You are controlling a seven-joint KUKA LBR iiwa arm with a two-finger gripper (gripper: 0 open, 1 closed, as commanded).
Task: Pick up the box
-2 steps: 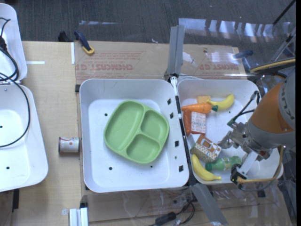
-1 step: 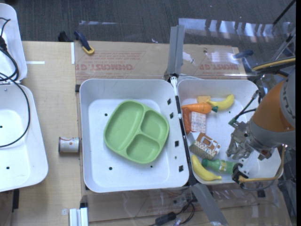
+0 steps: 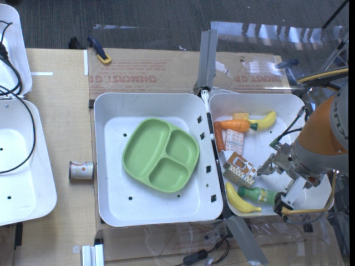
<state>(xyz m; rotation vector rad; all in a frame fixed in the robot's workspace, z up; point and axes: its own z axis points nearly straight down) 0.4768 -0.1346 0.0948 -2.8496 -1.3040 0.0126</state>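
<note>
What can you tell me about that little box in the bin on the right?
The box looks like cardboard, brown and white with a printed pattern. It lies tilted in the right bin, near the divider, below the carrot and above the banana and green bottle. The hand is just right of it.
</note>
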